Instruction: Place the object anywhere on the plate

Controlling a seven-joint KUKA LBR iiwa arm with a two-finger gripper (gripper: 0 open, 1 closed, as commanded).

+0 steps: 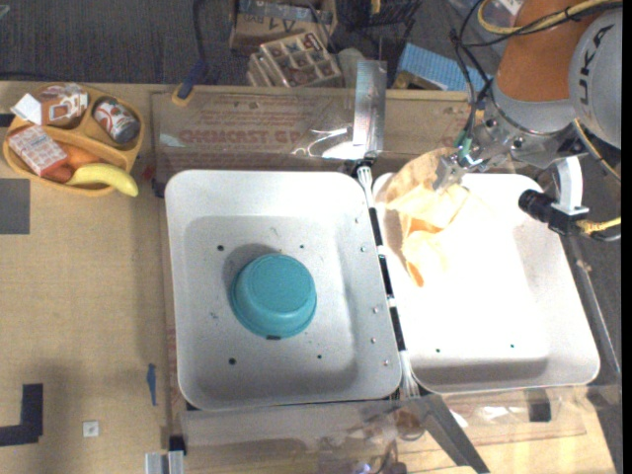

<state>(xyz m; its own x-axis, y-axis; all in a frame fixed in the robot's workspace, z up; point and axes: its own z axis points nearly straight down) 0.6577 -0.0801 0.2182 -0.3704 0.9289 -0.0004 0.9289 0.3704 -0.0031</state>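
Camera view, fixed above the bench (89, 314).

Left bin (197, 363): shallow, white, square. Contents: one teal plate (275, 295), round, lying a little left of the bin's centre on the bin floor. Nothing rests on the plate.

Right bin (553, 363): shallow, white, touching the left bin along the shared rim. Contents: one pale orange-yellow cloth (427, 227), crumpled, lying in the far left corner against the wall next to the left bin; its upper part rises toward the arm's wrist.

Arm: grey with an orange band, reaching in from the right over the far edge of the right bin. Pincer (462, 158): positioned at the top of the cloth; whether it is wide, narrow or closed on the fabric cannot be told, the tips being lost against the cloth.

Yellow tray (20, 151), far left corner of the bench: holds a banana (106, 177), a small box (37, 149), a can (117, 121) and further small packaged items, crowded together.
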